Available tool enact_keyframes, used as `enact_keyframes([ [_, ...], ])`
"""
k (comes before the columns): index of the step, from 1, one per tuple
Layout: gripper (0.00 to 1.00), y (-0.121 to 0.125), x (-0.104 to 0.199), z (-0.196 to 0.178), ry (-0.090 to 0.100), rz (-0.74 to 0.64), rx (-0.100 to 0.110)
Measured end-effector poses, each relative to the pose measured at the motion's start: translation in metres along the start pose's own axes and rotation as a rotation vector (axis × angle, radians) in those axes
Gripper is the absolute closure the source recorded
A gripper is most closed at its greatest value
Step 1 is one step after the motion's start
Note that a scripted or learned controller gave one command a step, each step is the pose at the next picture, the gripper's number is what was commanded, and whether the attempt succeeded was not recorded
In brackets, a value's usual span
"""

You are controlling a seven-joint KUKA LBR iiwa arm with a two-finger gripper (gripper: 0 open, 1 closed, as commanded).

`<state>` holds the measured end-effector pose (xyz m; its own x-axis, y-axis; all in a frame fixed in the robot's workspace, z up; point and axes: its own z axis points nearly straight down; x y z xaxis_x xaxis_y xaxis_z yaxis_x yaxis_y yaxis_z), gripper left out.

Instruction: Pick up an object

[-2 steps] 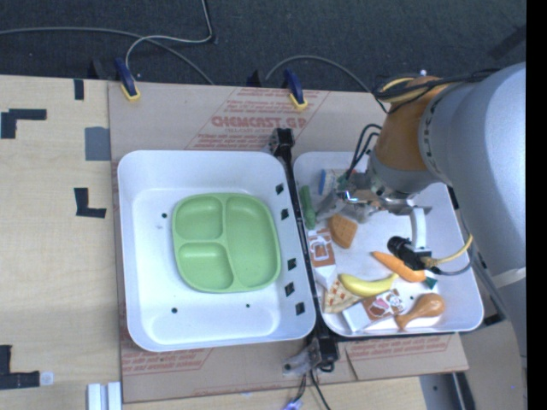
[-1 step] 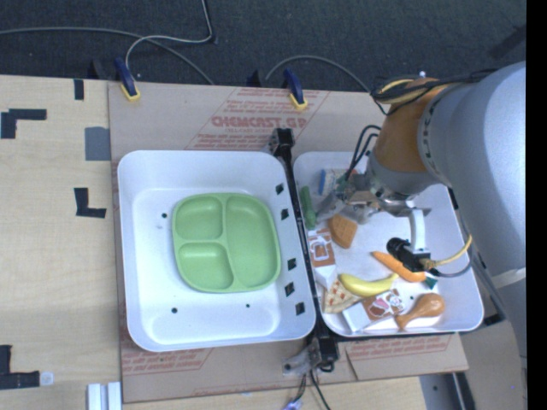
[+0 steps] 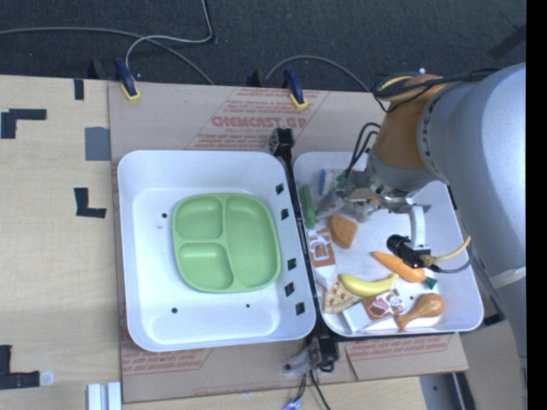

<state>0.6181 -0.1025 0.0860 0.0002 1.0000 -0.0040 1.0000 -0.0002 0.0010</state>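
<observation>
My gripper (image 3: 340,196) is low in the right bin (image 3: 461,254), near its upper left, below the arm's orange band (image 3: 402,139). Just beneath it lies a brown bread-like piece (image 3: 344,230). Further down the bin lie an orange carrot (image 3: 399,265), a yellow banana (image 3: 366,284), a pizza slice (image 3: 336,297) and a brown drumstick (image 3: 421,310). A green stick-like item (image 3: 306,203) lies along the bin's left wall, close to the gripper. A small printed box (image 3: 320,248) sits below that.
The left bin (image 3: 145,229) holds a green divided plate (image 3: 226,242). The big grey arm body (image 3: 496,161) covers the right bin's right side. A divider with black clips (image 3: 291,229) separates the bins. Cables run across the dark floor at the top.
</observation>
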Motion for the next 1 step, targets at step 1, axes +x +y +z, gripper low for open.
enact_keyframes([
  [1,0.0,-0.0029,0.0,-0.0003,-0.001,-0.001,-0.004],
])
